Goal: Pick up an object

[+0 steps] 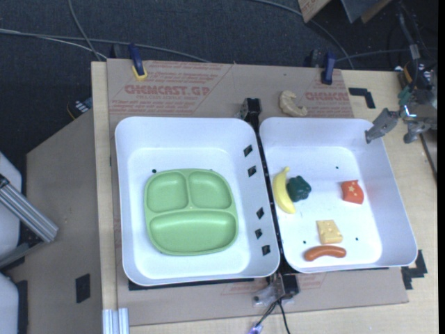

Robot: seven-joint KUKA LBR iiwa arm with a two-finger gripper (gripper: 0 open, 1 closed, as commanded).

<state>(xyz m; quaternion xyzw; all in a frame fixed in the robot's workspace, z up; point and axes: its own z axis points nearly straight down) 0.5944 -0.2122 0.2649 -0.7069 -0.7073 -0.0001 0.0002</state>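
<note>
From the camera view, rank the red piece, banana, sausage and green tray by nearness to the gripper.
1. Red piece, right side of the right bin, nearest the gripper.
2. Banana, that bin's left side.
3. Sausage, its front edge; close to the banana's rank.
4. Green tray, left bin, farthest.

tan cardboard-topped bench (208,78), printed with faded red lettering along its far edge. directly on it, two shallow white bins, touching side by side: left bin (132,145), right bin (389,207). beyond the right bin's far left corner, just apart from its rim, a small beige lump (293,103).
</note>
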